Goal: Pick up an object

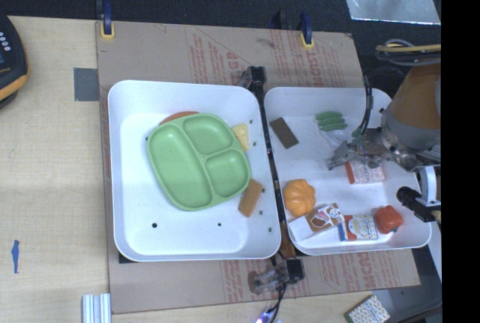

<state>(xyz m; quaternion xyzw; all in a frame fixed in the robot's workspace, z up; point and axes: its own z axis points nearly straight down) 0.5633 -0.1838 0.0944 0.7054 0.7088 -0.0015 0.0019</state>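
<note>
Gripper point(343, 157) low in rt bin point(300, 100), nr green pod point(330, 120)

You had one fixed camera above the bench point(52, 164), looking down at a slant and far enough back to take in both white bins: the left bin point(127, 164) and the right bin point(300, 100). The arm point(416, 108) entered from the right edge.

Bright even overhead light, soft shadows, mild blur.
</note>
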